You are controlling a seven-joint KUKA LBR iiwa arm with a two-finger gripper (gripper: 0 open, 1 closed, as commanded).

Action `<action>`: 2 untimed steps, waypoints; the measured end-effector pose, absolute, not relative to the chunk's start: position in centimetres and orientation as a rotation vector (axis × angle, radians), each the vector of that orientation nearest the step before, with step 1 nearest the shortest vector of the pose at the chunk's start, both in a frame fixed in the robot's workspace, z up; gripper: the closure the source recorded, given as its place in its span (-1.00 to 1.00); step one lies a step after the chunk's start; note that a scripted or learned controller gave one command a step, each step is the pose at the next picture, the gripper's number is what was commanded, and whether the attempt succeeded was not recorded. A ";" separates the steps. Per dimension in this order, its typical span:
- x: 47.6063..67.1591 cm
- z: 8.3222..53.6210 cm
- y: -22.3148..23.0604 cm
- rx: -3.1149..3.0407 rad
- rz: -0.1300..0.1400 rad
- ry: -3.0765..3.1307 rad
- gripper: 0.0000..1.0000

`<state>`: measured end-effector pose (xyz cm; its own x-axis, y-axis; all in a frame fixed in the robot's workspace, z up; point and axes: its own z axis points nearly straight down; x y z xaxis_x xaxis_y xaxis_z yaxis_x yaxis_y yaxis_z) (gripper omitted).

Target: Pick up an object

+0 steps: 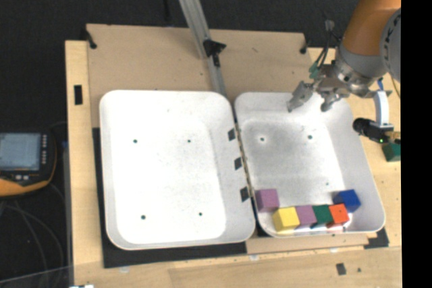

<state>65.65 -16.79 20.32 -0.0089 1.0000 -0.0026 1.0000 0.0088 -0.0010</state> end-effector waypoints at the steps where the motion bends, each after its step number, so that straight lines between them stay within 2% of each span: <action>1: 65.7 21.5 -16.8 2.202 -0.004 2.235 1.00; 2: 61.5 17.4 -17.0 2.225 -0.007 2.222 1.00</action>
